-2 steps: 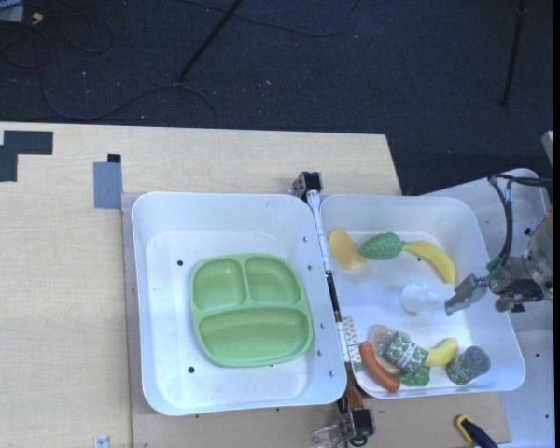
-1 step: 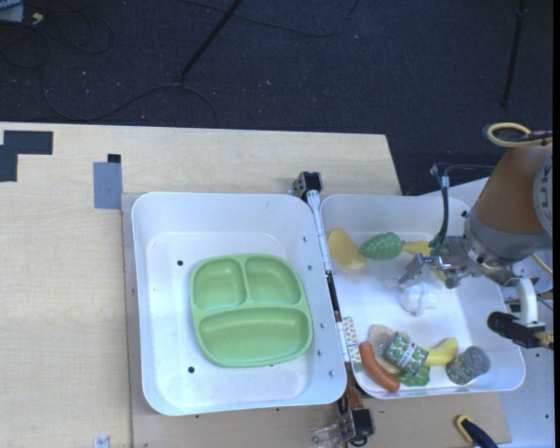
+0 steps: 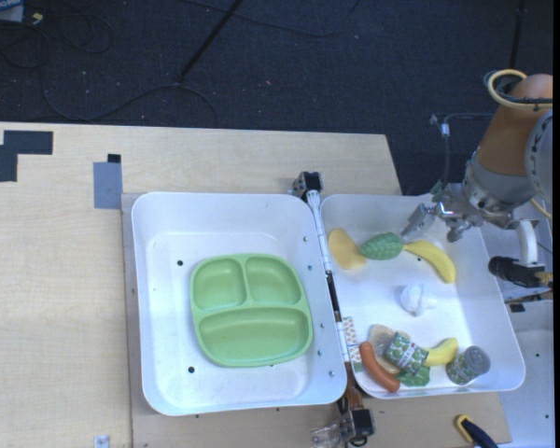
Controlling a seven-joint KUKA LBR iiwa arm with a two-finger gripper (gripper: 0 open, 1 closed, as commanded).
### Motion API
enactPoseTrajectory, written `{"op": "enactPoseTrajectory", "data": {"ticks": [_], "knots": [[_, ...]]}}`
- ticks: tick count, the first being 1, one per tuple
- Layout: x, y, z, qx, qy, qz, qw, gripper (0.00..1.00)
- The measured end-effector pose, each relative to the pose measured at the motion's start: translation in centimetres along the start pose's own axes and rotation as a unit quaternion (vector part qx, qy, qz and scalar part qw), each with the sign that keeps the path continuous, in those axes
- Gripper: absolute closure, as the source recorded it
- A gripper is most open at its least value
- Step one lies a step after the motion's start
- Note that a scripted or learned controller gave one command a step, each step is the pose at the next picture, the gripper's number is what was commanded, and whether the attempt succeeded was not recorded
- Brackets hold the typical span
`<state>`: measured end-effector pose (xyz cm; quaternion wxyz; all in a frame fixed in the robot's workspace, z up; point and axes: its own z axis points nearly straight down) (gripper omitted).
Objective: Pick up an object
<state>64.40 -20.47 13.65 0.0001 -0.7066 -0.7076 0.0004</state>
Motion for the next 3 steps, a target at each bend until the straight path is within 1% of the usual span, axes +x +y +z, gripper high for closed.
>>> {"op": "enactPoseTrajectory", "data": {"ticks": [1, 2, 3], "knots": [[-0.9, -4.3, -6.6, 0.0, 0.0, 0.0, 1.0, 0.0], [-0.8, 0.0, -3.6, 0.001, 0.0, 0.0, 1.0, 0.0], [-0.9, -2.9, -9.0, 0.0, 0.0, 0.001, 1.0, 0.0]]}}
